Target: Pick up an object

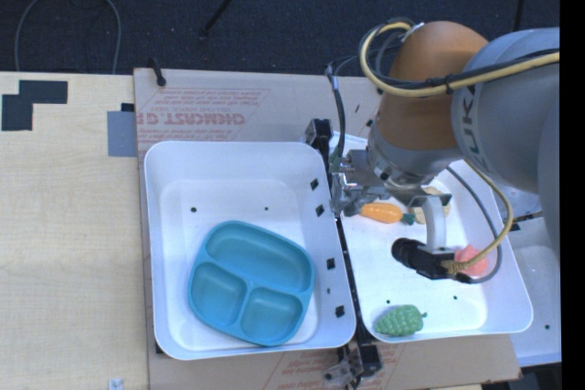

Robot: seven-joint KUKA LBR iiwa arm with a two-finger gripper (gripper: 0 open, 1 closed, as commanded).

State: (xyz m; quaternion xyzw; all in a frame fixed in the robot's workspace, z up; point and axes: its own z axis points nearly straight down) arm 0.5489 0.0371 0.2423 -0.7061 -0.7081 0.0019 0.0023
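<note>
In the right bin lie three small things. An orange carrot-like piece rests near the bin's upper left. A green bumpy piece sits at the front edge, and a red-pink piece lies toward the right wall. My gripper hangs low at the right bin's left wall, just left of the orange piece, under the orange wrist band. The wrist hides the back of the right bin.
The left bin holds a blue divided plate in its front half. A raised divider with black clips separates the two bins. The arm's grey body fills the upper right.
</note>
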